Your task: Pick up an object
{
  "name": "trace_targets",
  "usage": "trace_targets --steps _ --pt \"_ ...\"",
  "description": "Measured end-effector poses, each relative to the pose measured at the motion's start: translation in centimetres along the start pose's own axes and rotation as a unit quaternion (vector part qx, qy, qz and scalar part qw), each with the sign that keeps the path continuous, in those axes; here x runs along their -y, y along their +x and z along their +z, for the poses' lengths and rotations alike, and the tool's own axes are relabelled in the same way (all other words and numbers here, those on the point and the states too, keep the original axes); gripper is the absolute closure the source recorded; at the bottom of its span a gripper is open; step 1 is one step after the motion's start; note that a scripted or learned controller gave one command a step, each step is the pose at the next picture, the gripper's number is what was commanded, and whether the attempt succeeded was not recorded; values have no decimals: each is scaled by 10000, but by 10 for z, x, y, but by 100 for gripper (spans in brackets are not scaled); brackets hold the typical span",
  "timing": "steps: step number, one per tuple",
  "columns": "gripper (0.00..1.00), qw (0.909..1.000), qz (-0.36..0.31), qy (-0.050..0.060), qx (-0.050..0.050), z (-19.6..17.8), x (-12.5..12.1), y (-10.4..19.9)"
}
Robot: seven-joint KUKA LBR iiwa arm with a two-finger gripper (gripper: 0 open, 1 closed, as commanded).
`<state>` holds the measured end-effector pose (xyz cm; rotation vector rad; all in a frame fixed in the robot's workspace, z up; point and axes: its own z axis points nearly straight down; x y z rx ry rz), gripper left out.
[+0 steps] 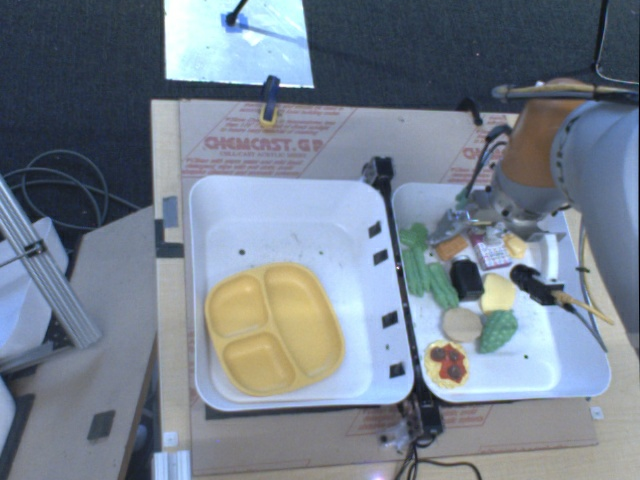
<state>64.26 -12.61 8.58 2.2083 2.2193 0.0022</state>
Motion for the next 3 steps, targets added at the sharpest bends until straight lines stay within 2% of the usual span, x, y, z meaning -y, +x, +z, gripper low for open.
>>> trace_targets --steps 1,2,3 --pt "100 9999 -11 -104 10 -21 -6 -1" --pt "100 10000 -7 26 -38 -60 13 33" --pt "100 10000 18 40 -40 -102 64 45"
